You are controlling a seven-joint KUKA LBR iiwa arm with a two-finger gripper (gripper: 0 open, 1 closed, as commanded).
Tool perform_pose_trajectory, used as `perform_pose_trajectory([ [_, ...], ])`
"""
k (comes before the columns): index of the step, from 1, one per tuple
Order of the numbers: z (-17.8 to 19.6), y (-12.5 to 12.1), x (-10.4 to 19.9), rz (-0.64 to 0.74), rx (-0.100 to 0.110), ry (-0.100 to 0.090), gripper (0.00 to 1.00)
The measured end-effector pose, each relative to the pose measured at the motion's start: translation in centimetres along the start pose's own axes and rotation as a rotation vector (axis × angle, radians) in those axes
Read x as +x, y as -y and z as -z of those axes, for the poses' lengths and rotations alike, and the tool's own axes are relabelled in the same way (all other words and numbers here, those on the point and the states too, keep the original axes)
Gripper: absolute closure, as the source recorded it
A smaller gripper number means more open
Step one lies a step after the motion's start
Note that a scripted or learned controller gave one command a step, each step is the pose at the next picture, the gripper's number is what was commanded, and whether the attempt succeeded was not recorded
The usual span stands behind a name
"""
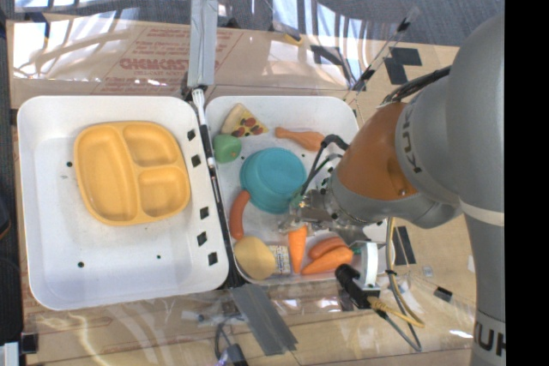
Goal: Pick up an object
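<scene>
The grey arm (480, 124) comes in from the right of the frame, its orange band (377, 159) bulking over the right-hand bin (283, 109). Below the band, the gripper (307, 214) dips toward the middle of that bin, but the wrist hides it and I cannot tell whether the jaws are spread or pressed together, nor whether anything sits between them.

The right-hand bin is crowded. A teal bowl (273, 177) lies at its centre, just left of the gripper. Along the top edge, a pizza slice toy (244, 123) lies at the left and an orange carrot-like piece (298, 136) to its right. A green round fruit (226, 148) sits near the divider. A red-orange sausage shape (238, 213) lies lower left of the bowl, and a pale yellow round item (255, 257) rests in the bottom left corner. Beside it, a carrot (297, 249) stands on end in the frame, with two more orange pieces (328, 255) to its right.

The left-hand bin (51, 270) holds a yellow divided plate (130, 171) in its upper half.
</scene>
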State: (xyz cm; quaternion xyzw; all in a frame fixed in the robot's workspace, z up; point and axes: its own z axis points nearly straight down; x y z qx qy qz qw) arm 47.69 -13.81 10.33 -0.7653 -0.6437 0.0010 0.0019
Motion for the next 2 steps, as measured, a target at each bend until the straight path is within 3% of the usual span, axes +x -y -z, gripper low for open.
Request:
perform_pose_trajectory([
  [1, 9.1, -3.9, 9.8, -0.036, -0.007, -0.005, 1.00],
  [2, 12.3, -0.8, 11.0, 0.009, -0.002, 0.000, 1.00],
])
